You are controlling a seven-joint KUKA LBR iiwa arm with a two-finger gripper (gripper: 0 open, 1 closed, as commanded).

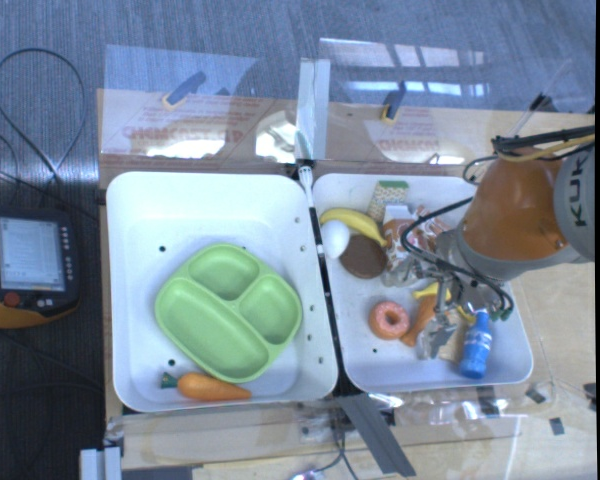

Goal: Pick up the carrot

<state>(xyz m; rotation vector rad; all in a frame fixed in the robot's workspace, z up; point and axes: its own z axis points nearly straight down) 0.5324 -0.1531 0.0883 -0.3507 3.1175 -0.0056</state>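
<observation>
Down at the near edge we have the carrot [212, 388], lying flat on the floor of the left bin [140, 268], its green stub pointing away from the arm. It sits just below the green divided plate [230, 311], close to touching that plate's near rim, and nothing grips it. From the gripper [438, 336] it is well off to the far side, across the wall between the two bins.

The gripper itself hangs low in the right bin [515, 363], under the arm's orange band [515, 213]. We cannot tell whether it is spread or pinched; cables and clutter crowd the tip.

Around the gripper we see a blue bottle [475, 344] just beside it on the arm's side, standing slightly tilted. On its other side, toward the carrot's bin, lies a pink-glazed doughnut [388, 320], with an orange piece [421, 320] between doughnut and gripper. Beyond that, farther from the camera, we spot a brown round thing [363, 257], a white egg [335, 237] against the dividing wall, and a banana [356, 224] curving above both.

Well away from everything, past the left bin, a control pendant [26, 266] rests on the floor.
</observation>
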